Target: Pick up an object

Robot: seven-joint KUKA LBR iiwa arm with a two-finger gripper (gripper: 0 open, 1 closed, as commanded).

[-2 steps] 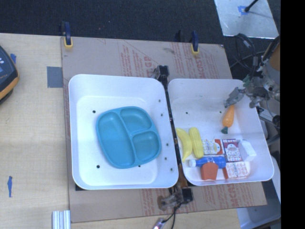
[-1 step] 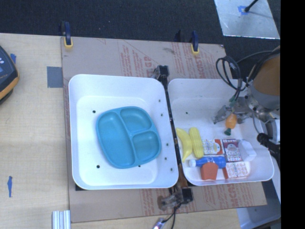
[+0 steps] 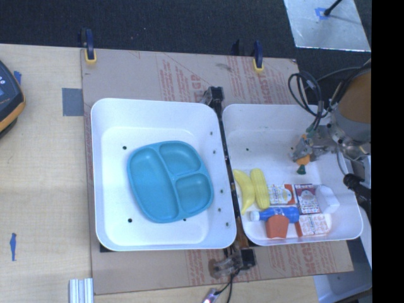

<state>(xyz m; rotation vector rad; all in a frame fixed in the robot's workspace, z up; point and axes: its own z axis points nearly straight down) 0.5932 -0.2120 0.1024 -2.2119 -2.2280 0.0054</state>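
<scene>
The pincer [image 3: 304, 154] hung low over the right bin [image 3: 265, 122], its finger state impossible to tell, while the nearest pickable thing, a white carton [image 3: 308, 199], lay just below it toward the camera, long axis running away from it.

Objects for picking, all below and left of the gripper [image 3: 305, 158]: yellow corn cob [image 3: 259, 188] beside yellow banana [image 3: 243, 190]; blue tube [image 3: 276, 214]; orange-red cup [image 3: 276, 227]; red-and-white cartons [image 3: 307, 200], lying flat.
</scene>
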